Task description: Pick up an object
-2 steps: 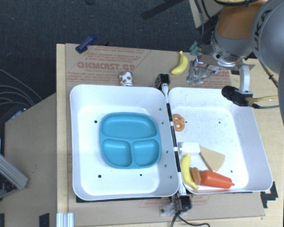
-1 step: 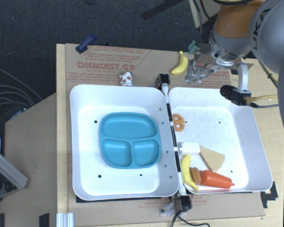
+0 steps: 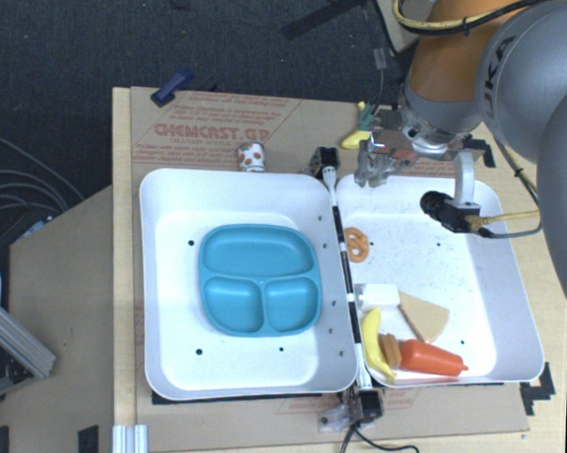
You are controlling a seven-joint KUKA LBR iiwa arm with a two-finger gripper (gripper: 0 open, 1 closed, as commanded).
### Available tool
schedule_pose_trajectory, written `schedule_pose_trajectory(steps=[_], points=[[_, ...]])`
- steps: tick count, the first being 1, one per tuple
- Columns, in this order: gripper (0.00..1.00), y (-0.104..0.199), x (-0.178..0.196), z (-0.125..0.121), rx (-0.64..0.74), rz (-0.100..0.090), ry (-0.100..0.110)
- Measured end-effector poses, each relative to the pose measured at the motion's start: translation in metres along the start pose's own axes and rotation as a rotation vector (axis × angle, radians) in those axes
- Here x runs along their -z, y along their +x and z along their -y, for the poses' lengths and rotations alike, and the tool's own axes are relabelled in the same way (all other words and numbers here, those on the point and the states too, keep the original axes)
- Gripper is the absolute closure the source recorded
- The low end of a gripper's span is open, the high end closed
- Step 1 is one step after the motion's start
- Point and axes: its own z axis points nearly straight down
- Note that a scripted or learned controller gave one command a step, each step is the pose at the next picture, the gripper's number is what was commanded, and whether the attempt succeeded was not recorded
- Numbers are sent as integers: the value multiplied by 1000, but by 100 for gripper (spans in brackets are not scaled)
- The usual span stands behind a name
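Camera view: orange carrot [image 3: 432,358] (tapered, glossy).

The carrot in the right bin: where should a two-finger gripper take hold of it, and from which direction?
Best guess: grip the carrot around its thick middle, coming straight down from above, fingers closing across its width. It lies flat, long axis roughly left to right, tip pointing right. The hot dog and banana crowd its left end, so stay right of centre, where the right bin floor leaves room for both fingers.
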Motion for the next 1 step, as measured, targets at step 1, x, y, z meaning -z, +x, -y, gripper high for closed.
schedule_pose_trajectory(steps=[1], points=[[100,-74,46,6,-1,2,-5]])
